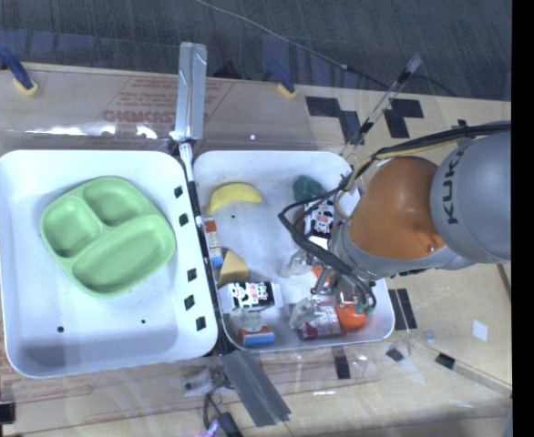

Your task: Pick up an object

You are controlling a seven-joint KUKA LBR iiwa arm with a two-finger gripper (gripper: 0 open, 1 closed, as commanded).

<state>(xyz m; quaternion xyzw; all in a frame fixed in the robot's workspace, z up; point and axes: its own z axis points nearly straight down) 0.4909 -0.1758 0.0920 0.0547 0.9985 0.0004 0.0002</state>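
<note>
Below, two shallow white bins side by side on the bench: left bin (12, 244) bearing a green divided plate (108, 235) with three compartments, lying flat toward its middle; right bin (276, 164) crowded with small things. Reaching in from the right, the grey arm (472, 203) with its orange band (395, 221), bent down over the right bin's near right part, black cables looped around the wrist. Gripper (335, 291) low among the clutter at the bin's lower right; cannot tell how wide it stands or whether anything is caught in it, too hidden by the wrist and cables. Just beside it, a crumpled silvery packet with red (314, 321) and an orange-red object (351, 317), touching or nearly so. Farther left in the same bin: a yellow banana (234, 195) near the upper left, a yellow wedge (233, 268) below it, a black-and-white patterned box (251, 294) beneath that, a blue and red piece (256, 337) by the near wall. Close to the orange band, a dark teal object (307, 188) by the far wall, another black-and-white patterned thing (319, 217) partly under the arm.
</note>
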